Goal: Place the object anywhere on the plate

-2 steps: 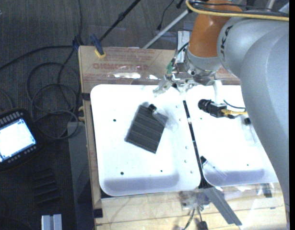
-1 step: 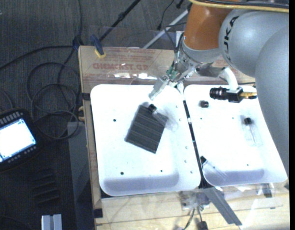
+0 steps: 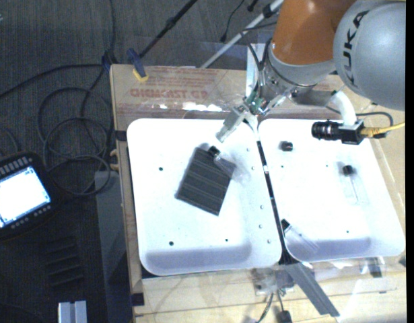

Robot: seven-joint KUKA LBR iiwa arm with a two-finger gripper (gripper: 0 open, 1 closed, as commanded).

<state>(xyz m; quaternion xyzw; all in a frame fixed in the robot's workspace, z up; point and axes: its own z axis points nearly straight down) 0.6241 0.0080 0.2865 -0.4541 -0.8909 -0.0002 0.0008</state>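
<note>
— Dark carpet with looping cables surrounds a wooden bench (image 3: 159, 89) bearing two white bins. How's the arm posed?

— It reaches in from the upper right, orange band above the wrist, slanting down to the left bin (image 3: 153, 247).

— And the plate?

— A dark ribbed plate (image 3: 204, 180) lies tilted in that bin.

— The gripper?

— The gripper (image 3: 214, 152) sits at the plate's upper corner, seemingly pinching a small dark object (image 3: 212, 151); I can't tell for sure.
</note>
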